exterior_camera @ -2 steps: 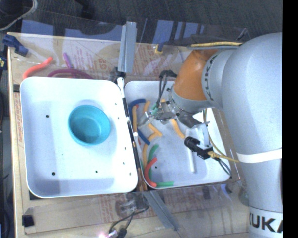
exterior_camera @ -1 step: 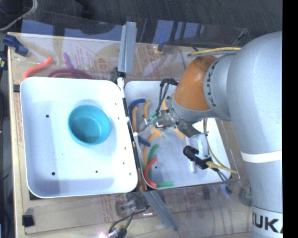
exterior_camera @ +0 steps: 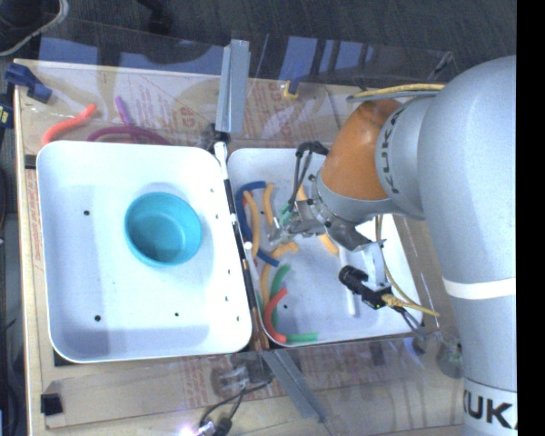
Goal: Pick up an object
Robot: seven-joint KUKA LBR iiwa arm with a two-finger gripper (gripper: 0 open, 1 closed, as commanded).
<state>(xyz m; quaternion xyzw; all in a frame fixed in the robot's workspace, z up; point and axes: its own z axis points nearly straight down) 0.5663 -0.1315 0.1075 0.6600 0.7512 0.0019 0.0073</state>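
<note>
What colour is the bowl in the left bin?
Blue-teal; the bowl shows clearly in the camera view.

Blue bowl [exterior_camera: 164, 229]: round, turquoise, upright, sits alone near the middle of the left bin [exterior_camera: 73, 316]. Right bin [exterior_camera: 345, 334] holds a loose pile of curved sticks along its left side: orange pieces [exterior_camera: 271, 209] near the top with a blue one [exterior_camera: 252, 189] beside them, another blue piece [exterior_camera: 266, 258] mid-pile, a green one [exterior_camera: 279, 276] below that, a red one [exterior_camera: 273, 314] curving down to a green piece [exterior_camera: 302, 337] at the bottom rim. Several overlap; exact count unclear.
</note>
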